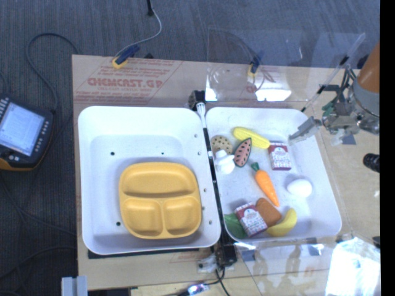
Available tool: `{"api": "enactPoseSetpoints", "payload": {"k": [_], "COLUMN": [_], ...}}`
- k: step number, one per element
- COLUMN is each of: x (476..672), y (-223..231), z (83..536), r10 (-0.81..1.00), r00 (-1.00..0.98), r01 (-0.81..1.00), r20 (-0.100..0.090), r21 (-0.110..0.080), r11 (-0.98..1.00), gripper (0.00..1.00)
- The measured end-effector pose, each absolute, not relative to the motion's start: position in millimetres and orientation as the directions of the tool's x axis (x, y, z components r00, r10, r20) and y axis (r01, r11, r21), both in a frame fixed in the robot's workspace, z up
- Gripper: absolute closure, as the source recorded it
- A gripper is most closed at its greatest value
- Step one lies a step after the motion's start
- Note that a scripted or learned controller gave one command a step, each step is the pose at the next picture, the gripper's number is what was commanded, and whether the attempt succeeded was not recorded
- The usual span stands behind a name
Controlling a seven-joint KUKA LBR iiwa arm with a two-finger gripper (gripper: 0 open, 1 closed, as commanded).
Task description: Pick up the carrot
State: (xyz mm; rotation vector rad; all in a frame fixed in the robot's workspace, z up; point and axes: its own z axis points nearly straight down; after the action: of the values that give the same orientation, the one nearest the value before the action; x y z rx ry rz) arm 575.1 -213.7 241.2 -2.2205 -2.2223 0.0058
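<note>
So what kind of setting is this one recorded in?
Probably a robotics lab bench: two white bins of toy food like the carrot, a handheld control pendant on grey carpet, loose cables.

Slanted overhead view of both bins (pixel 148 113)

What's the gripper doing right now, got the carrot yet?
Gripper: open or shut cannot be told; it sits at the right bin's upper right edge, away from the carrot.

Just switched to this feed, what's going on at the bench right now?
The arm's gripper sits at the upper right edge of the right bin, with nothing between its fingers. The carrot it is after lies untouched mid-bin, among other toy food such as a white egg and a banana. The left bin holds a yellow divided tray.
</note>
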Motion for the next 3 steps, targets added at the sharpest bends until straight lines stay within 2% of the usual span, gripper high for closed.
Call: {"api": "enactPoseSetpoints", "payload": {"k": [1, 2, 3], "x": [503.7, 499.1, 501.6], "y": [-186.4, -149.2, -149.8], "z": [108.7, 89.3, 101.1], "r10": [0.996, 0.999, 0.999], "r00": [0.086, 0.037, 0.037], "r01": [0.996, 0.999, 0.999], "r20": [0.004, -0.011, -0.013], "r21": [-0.019, 0.009, 0.015], "r11": [-0.085, -0.037, -0.037], "gripper": [0.0, 0.0, 1.0]}}
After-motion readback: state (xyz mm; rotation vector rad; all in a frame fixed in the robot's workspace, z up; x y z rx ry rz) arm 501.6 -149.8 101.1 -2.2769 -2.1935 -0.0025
